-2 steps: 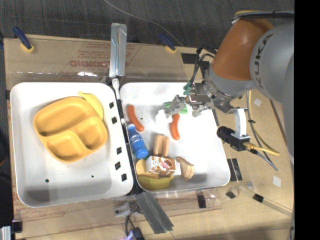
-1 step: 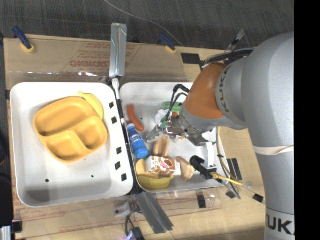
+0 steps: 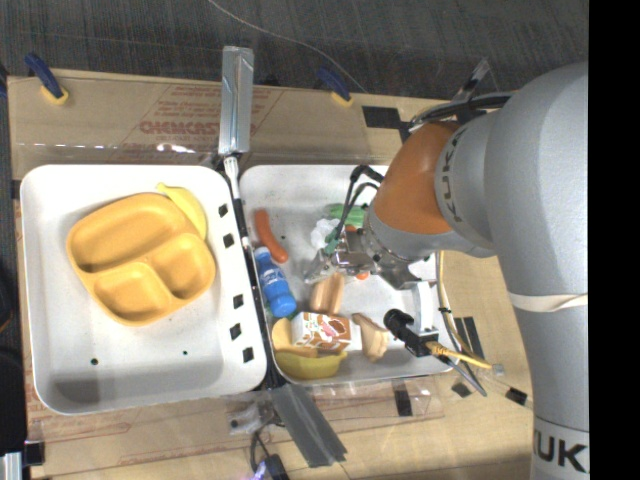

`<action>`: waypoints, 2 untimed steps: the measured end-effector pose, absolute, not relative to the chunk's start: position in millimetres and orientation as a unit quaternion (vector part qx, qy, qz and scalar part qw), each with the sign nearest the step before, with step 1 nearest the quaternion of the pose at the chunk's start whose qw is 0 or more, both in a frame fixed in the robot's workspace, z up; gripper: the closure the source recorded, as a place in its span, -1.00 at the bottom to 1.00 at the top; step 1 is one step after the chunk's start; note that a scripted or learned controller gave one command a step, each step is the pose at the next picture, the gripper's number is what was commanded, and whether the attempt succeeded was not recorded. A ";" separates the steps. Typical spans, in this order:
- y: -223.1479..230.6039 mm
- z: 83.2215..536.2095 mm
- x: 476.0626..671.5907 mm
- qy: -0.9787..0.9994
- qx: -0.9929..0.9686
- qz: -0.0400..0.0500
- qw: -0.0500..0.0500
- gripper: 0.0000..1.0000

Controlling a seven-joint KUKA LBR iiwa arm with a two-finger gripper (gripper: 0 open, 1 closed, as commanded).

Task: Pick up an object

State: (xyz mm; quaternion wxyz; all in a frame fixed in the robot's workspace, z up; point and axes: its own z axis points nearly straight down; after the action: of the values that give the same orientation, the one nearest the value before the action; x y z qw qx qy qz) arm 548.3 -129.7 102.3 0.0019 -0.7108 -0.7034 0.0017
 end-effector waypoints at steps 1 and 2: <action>-129.6 102.3 548.3 -0.703 -0.711 0.002 0.002 -1.00; -114.3 97.5 553.1 -0.855 -0.519 0.002 -0.010 -1.00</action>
State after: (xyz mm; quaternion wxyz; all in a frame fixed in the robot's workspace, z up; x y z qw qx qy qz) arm 553.1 -114.3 97.5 -0.0105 -0.5192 -0.8546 0.0020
